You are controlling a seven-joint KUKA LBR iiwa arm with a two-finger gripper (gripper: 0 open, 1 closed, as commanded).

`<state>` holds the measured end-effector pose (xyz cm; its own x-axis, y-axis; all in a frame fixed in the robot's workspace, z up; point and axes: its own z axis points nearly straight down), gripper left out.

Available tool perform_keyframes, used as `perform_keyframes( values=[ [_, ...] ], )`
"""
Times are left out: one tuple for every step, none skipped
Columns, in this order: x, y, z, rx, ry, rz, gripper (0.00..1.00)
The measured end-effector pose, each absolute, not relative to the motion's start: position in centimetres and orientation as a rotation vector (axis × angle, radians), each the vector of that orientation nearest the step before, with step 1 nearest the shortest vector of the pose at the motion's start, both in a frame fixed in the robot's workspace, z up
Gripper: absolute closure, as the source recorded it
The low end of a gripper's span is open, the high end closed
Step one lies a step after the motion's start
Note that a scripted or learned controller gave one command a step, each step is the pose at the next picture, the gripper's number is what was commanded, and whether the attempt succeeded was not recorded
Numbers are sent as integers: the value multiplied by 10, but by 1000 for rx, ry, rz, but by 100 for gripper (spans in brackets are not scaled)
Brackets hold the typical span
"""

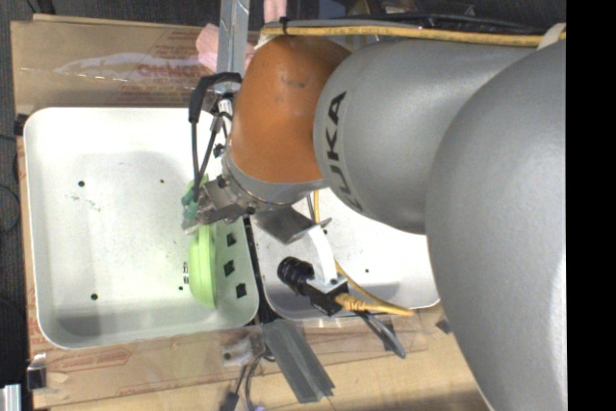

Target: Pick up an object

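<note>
Here's the gripper (209,205), tucked right under the orange band (279,120) of the big grey arm (452,140), hanging over the divide between the two bins. Whether it's spread or clamped I can't tell from up here, because the wrist's bulk hides its business end. Just beside it, toward the near edge of the bench, sits the only candidate: a pale green object (202,269), rounded along one side, with a lighter face carrying a few small black squares. It lies in the left bin (58,207), hard up against the wall on the gripper's side and close to the near corner. The gripper's lower edge and the top of the object look very close, but touching or apart? Can't call it, and nothing shows the object being held. It reads to me as moulded plastic (light, stiff, smooth-skinned), so weight shouldn't be the worry; slip is. That curved green flank could squirt out of a pinch, so I'd take it across its narrow width, on the flatter faces near the middle. The bin wall crowds one side, so room is tight there. Out beyond the gripper, the rest of the left bin is bare white floor with a few dark specks, and behind the arm a slice of the right bin (385,269) shows.
</note>
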<state>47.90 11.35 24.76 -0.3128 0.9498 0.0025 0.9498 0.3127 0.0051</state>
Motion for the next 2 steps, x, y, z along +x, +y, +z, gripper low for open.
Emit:
perform_keyframes(
  values=[
    [478,171,222,2308,2138,26,100],
    [604,162,213,2251,2199,5,100]
  ],
)
